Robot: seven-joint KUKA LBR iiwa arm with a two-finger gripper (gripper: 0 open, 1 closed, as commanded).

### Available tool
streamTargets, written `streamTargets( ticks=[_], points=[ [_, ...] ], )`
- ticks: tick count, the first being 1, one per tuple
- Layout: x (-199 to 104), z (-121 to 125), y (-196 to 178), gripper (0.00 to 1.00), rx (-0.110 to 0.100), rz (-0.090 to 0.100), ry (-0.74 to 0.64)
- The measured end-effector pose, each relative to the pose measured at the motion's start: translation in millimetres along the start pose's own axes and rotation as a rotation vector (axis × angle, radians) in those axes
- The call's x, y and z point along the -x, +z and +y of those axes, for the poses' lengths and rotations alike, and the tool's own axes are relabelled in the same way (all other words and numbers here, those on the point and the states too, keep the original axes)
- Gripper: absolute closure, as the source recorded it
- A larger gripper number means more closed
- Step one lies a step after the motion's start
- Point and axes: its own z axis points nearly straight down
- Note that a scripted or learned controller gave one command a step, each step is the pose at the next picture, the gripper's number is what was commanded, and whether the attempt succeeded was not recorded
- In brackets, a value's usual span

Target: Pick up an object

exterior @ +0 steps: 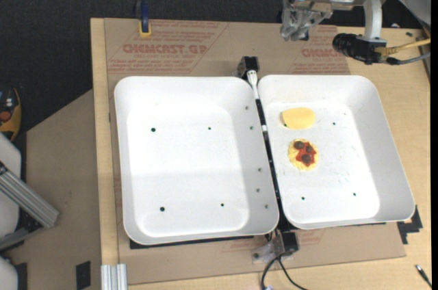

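Two small objects lie in the right bin point(383, 145): a plain yellow oval piece point(298, 118) and, just in front of it, a yellow round piece with red and dark spots point(304, 154). My gripper point(298, 27) hangs high above the bench, beyond the far edge of the right bin, and nothing shows between its fingers. It is well apart from both objects.
The left bin point(137, 145) lies beside the right one, with a black hinge strip point(263, 145) between them. A blue and yellow clamp point(143, 17) stands at the board's far left corner. A black fitting with cables point(363, 47) sticks out right of the gripper.
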Motion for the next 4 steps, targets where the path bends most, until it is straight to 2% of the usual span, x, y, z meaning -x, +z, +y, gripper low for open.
streamTargets(
  ticks=[1, 2, 3, 4],
  points=[
    [-46, -2, 58, 1.0, -0.016, 0.001, -0.003],
    [-125, 0, -43, 1.0, 0.004, 0.005, -0.007],
    [-211, -46, 28, 1.0, -0.018, 0.001, -0.007],
    [-204, -3, 19, 1.0, -0.004, 0.0, 0.002]
  ],
)
